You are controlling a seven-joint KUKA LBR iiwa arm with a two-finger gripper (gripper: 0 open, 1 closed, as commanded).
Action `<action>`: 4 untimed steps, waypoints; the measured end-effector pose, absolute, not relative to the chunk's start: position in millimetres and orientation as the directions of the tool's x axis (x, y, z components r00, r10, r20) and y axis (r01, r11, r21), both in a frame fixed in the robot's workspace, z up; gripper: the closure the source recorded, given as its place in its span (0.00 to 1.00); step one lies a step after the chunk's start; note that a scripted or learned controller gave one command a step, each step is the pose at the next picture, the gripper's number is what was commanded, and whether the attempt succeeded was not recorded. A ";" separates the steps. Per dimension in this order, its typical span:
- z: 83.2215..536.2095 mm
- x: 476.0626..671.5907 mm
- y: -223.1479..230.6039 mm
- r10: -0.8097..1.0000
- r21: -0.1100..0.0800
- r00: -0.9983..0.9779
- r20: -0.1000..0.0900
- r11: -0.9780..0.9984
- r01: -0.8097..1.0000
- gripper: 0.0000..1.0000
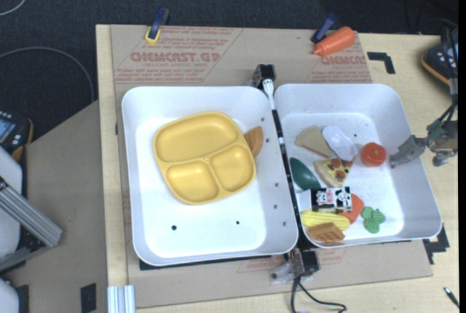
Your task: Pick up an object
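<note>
**A:** Where do you see the gripper now?

**B:** You find the gripper [408,151] at the right side of the right bin [408,111], low over its right wall. The grey arm [439,135] comes in behind it from the right edge. Nothing is visibly held in it. Whether it is open or closed, you cannot tell; it is small and blurred here.

**A:** And the things to pick?

**B:** They all lie in the right bin. The nearest one is a red ball [373,153], just beside the gripper on its left and not touching it. Further left are a whitish lump [338,140] and a beige wedge [312,138]. Below these you see a dark green piece [301,172] next to a toy pizza slice [335,171].

**A:** What is at the front of that bin?

**B:** A small black and white carton [333,198], with a yellow corn cob [324,218] just under it and a brown waffle-like piece [325,234] touching the corn. An orange-red piece [355,207] is to the right of the carton, and a green leafy toy [372,219] is near it.

**A:** The left bin?

**B:** The left bin [145,115] holds a yellow divided plate [204,159], and a brown piece [254,140] leans at the plate's right edge. On the worktop [109,159] behind the bins lies an orange toy carrot [336,41], well apart from the gripper.
</note>
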State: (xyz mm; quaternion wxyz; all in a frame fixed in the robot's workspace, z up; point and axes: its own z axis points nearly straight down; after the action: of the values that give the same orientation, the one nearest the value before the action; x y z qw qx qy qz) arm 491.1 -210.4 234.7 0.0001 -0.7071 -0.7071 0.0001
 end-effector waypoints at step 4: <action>95.0 490.0 -213.5 1.000 0.001 0.001 0.000 -0.001 1.000 1.00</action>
State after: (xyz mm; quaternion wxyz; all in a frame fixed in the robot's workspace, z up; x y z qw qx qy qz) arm 490.0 -213.5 95.0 -0.0001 -0.7076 -0.7066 -0.0004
